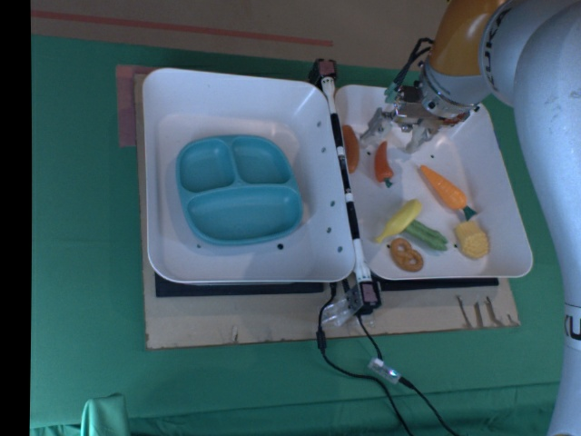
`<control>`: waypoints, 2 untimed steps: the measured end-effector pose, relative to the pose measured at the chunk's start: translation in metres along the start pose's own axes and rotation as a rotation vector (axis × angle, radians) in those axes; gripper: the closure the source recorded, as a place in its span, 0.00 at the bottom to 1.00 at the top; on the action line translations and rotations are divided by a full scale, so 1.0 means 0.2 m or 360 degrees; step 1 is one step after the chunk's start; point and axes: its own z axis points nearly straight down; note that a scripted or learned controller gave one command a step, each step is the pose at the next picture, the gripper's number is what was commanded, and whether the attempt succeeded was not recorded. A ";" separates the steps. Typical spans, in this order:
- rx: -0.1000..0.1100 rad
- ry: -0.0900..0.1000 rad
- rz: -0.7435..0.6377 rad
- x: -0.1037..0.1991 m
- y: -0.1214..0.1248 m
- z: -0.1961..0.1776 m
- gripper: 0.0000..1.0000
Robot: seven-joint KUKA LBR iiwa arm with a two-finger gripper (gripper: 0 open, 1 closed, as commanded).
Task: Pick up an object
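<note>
My gripper hangs over the far part of the right bin, its fingers spread open with nothing between them. Just in front of it lies a red pepper. An orange piece rests against the divider to the left. Further forward I see a carrot, a yellow banana-like piece, a green pod, a pretzel and a small yellow piece.
The left bin holds a blue divided plate. A black-and-white bar runs between the bins. Cables trail over the green cloth in front. The arm fills the right side.
</note>
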 end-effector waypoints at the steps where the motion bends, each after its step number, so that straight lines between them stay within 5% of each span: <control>1: -0.0006 -0.0003 0.0005 -0.01 0.01 -0.06 1.00; 2: 0.0004 0.0001 -0.0003 0.07 -0.08 -0.54 1.00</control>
